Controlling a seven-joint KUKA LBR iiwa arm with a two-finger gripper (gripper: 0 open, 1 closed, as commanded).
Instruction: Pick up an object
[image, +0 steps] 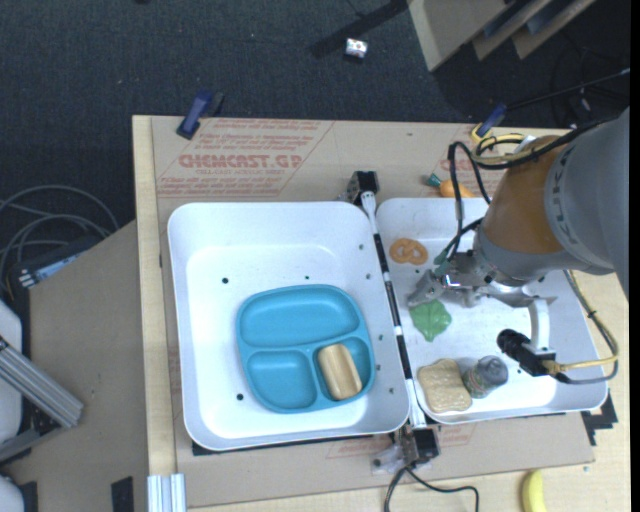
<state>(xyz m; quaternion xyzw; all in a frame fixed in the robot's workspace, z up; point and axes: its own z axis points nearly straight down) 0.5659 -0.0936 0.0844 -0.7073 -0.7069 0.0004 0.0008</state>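
Note:
My gripper (441, 287) hangs low over the right bin (575, 395), near its left side. Just below and left of it a green leafy piece (432, 321) lies on the bin floor, touching or nearly touching the gripper's tip. An orange ring-shaped item (407, 251) rests near the bin's back left corner. At the front of this bin a tan bread-like slab (444, 389) lies beside a small grey round object (489, 375). The grey arm with its orange band (525, 205) covers the bin's back right part.
The left bin (200, 260) holds a blue divided tray (300, 320) with a tan cylinder (340, 370) in its front right compartment. A black clamp (364, 184) sits at the back where the bins meet. A yellow object (534, 492) lies on the bench front right.

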